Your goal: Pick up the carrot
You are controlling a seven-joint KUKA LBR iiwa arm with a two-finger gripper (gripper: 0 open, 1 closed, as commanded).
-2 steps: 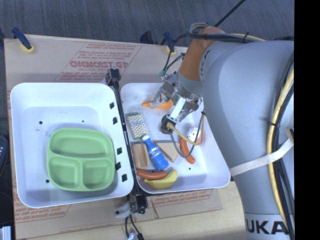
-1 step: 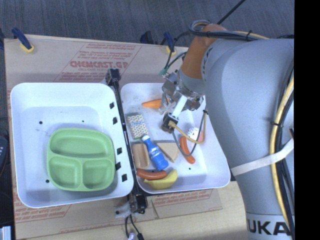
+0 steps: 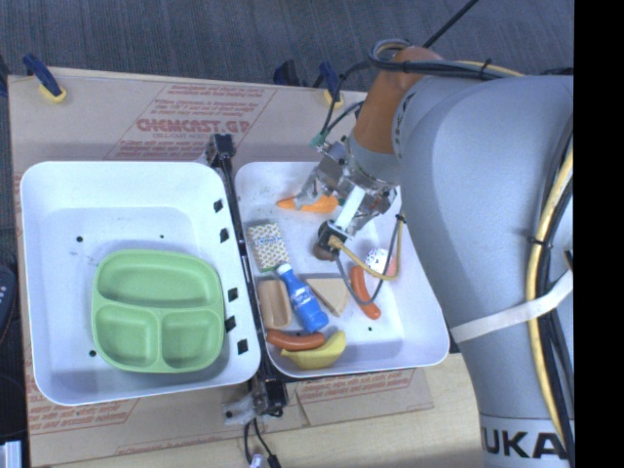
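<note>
Now at the grasp step: gripper [image 3: 328, 183] is low, right at the carrot [image 3: 297, 203], which lies at the far end of the right bin [image 3: 421, 331]. Spread or closed, can't tell. Next likely needs a firm pinch, then a straight lift.

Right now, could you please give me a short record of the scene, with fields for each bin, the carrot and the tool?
left bin: holds a green divided plate
right bin: holds the carrot, a blue bottle, a banana and other toy food
carrot position: far end of the right bin
tool: down in the right bin, right at the carrot
grasp: cannot tell from this view
</note>
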